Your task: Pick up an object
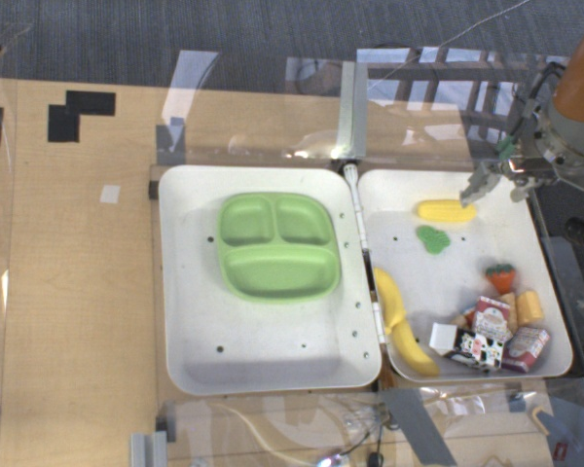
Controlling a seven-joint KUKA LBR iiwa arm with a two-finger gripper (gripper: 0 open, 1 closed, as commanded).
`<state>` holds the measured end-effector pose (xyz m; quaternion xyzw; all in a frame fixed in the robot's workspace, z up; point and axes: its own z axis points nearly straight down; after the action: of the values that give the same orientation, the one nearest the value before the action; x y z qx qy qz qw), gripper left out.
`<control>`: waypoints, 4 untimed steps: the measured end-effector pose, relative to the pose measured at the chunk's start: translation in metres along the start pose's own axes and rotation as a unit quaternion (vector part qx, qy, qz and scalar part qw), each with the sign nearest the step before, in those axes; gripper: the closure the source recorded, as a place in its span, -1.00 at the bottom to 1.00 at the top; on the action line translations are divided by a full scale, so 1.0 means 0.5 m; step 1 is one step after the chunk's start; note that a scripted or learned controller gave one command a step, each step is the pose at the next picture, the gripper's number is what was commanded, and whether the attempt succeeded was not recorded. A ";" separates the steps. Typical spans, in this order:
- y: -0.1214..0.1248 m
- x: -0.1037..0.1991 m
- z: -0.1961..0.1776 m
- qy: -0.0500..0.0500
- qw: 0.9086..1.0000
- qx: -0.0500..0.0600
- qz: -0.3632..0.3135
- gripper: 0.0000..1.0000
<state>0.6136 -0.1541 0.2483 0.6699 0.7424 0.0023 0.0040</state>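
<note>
Camera view, one moment, looking down on the table (68, 261).

Hand (496, 181): reaches in from the right over the far edge of the right bin (526, 224). Two grey fingers (480, 185) hang apart with nothing between them, so the hand is released and grasping nothing.

Right bin, places taken from the hand:
- Yellow corn-like toy (445, 211), just below and left of the fingertips, lying flat, apart from them.
- Small green toy (432, 239), a little further toward the camera than the yellow piece.
- Orange-red toy with green top (501, 279), nearer the camera, well apart from the hand.
- Small yellow-orange block (529, 307), just beyond it toward the near right corner.
- Cluster of small printed cartons (487, 334) in the near right corner; red, white and black print, writing too small to read.
- Banana (401, 321), along the bin's left wall, well apart from the hand.

Left bin (190, 261), far to the left of the hand: one light green divided plate (277, 246), three compartments, lying flat near the middle.
</note>
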 end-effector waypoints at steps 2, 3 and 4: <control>0.068 -0.068 0.129 0.001 0.987 0.001 -0.159 -1.00; 0.069 -0.057 0.308 -0.003 0.986 -0.006 -0.164 -1.00; 0.110 -0.048 0.191 0.000 0.989 -0.001 -0.148 -1.00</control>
<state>0.6715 -0.1723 0.1533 0.5527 0.8334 0.0022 0.0048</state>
